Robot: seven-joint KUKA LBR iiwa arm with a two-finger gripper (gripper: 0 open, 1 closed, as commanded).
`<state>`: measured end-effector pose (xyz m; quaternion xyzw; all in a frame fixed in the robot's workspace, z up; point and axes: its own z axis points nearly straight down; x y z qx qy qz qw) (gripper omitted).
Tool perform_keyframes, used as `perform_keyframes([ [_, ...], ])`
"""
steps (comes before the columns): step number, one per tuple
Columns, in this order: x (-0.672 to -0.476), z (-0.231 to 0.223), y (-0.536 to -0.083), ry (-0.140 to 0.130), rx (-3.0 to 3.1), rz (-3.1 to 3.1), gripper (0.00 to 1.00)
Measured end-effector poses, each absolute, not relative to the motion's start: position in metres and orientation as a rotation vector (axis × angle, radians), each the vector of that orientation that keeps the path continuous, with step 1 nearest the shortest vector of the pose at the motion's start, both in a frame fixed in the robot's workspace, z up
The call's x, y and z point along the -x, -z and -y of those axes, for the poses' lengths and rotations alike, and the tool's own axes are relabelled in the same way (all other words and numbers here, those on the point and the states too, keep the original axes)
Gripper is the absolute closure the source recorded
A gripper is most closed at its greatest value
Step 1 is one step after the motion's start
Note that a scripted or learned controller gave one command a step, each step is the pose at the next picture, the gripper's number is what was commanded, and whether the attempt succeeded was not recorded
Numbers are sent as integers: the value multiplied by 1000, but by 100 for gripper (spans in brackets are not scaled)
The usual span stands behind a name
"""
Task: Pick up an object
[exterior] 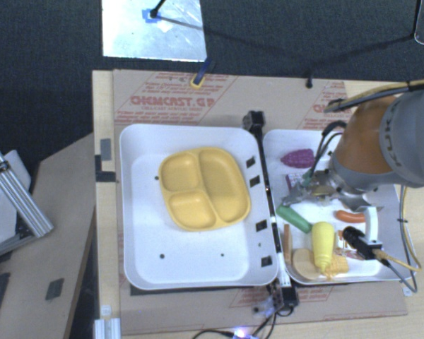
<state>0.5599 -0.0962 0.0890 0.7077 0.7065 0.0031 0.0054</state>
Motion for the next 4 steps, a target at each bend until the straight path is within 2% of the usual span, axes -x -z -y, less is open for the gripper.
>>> perform_keyframes([
  [1, -558, 94, -96, -4, -2220, -2219, 100],
  [3, -551, 101, -200, -7, -2214, -2221, 100],
  [4, -553, 101, -226, -5, -2214, -2223, 100],
])
